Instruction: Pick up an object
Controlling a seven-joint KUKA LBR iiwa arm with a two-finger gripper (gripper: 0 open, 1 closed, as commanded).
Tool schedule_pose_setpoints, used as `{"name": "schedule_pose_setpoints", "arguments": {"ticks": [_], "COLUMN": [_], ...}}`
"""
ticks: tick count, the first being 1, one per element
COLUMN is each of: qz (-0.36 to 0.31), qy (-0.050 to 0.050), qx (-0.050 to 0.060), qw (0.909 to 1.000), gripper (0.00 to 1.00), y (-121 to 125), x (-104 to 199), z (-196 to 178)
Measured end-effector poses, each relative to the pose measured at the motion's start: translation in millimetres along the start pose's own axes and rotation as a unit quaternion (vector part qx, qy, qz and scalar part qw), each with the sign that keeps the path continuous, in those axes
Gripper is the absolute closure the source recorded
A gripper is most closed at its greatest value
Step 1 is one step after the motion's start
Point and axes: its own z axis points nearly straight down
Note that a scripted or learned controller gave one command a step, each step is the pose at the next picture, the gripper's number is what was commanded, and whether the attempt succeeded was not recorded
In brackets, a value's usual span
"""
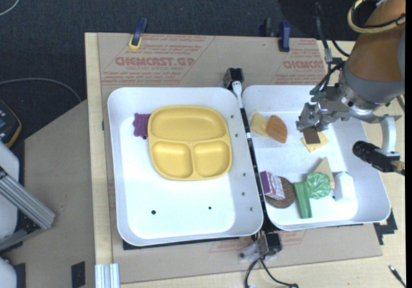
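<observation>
- Reaching in from your right, the arm (pixel 376 42) hangs its gripper (pixel 314 127) over the right bin (pixel 360 212), near that bin's far half.
- You cannot tell from this view whether the gripper is open or closed; its dark tip sits right over a small yellow block (pixel 315 144) with a brown top, and contact is unclear.
- Just left of the gripper lie a pale wedge (pixel 259 124) and an orange-brown piece (pixel 277 129), touching each other.
- Nearer you than the gripper, a green broccoli toy (pixel 313 189) lies beside a tan triangle (pixel 324 167) and a small white piece (pixel 343 185).
- Left of the broccoli, a brown-and-maroon cookie (pixel 277 191) rests by the bin's inner wall.
- Well left of the gripper, the left bin (pixel 187 229) holds a yellow tray (pixel 190 140) with three compartments.
- A purple item (pixel 140 124) pokes out from the tray's far-left edge, touching it.
</observation>
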Motion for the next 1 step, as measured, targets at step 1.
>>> {"name": "schedule_pose_setpoints", "arguments": {"ticks": [1], "qz": [0.0], "qy": [0.0], "qx": [-0.001], "qw": [1.0], "gripper": [1.0], "y": [-2.7], "x": [52.2], "z": [-12.4]}}
